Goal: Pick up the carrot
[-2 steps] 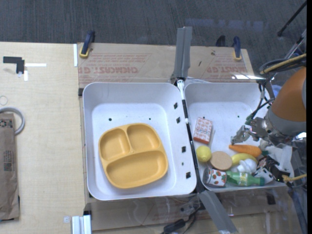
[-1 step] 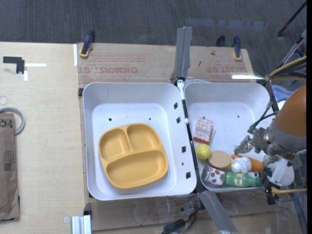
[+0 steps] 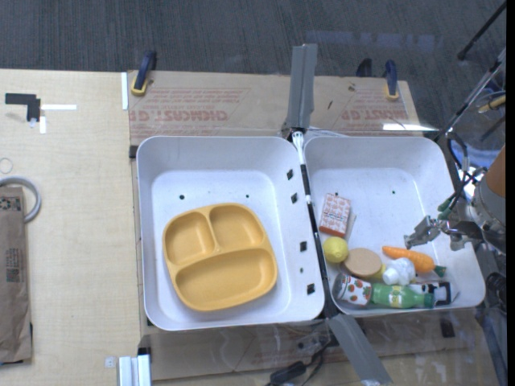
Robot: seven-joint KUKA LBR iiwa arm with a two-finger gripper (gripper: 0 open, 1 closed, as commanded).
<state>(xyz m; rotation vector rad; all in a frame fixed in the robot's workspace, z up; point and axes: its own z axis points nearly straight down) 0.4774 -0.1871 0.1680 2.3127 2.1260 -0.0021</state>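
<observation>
The carrot [image 3: 409, 257] lay low in the right bin [image 3: 378, 161], toward five o'clock of its floor, running from ten to four o'clock with its thin end nearest the gripper [image 3: 429, 231]. It looked like a light, rigid toy, smooth enough to slip, so a hold across its thicker middle seemed safer than at the tapered tip. The gripper hung just beside it at one o'clock, and whether it was parted or closed could not be told; nothing showed between its tips.

Touching the carrot at seven o'clock sat one white lump [image 3: 397, 273], with one tan disc [image 3: 363, 262] and one yellow ball [image 3: 335, 250] farther toward nine. One green bottle [image 3: 396, 295] lay at six, one red packet [image 3: 335, 214] at ten. The left bin [image 3: 161, 161] held one yellow divided plate [image 3: 220, 255].
</observation>
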